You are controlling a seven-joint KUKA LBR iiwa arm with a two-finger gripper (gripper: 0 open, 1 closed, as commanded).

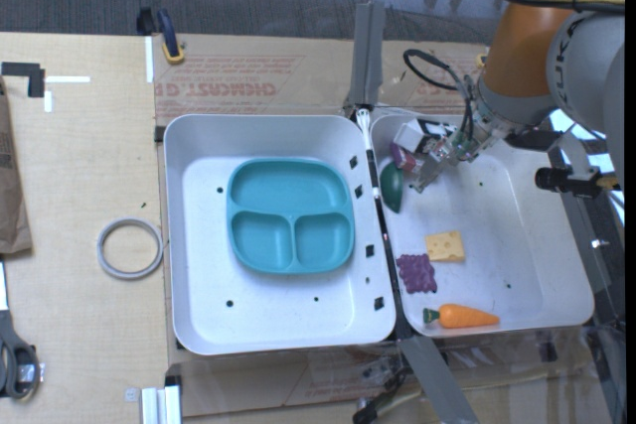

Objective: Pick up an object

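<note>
While the hand (429, 166) hovers at the right bin's (527, 213) far left, finger spread impossible to tell, lower straight over the green object (392, 188) beside the wall, avoiding the rim.

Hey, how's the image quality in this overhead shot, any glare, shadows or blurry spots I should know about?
In the camera view, lighting is even and soft; the white bins look bright without blown-out glare. The teal tray casts almost no shadow. The carrot and cheese wedge read clearly, while the gripper region is small and cluttered, so its details are hard to resolve.
</note>
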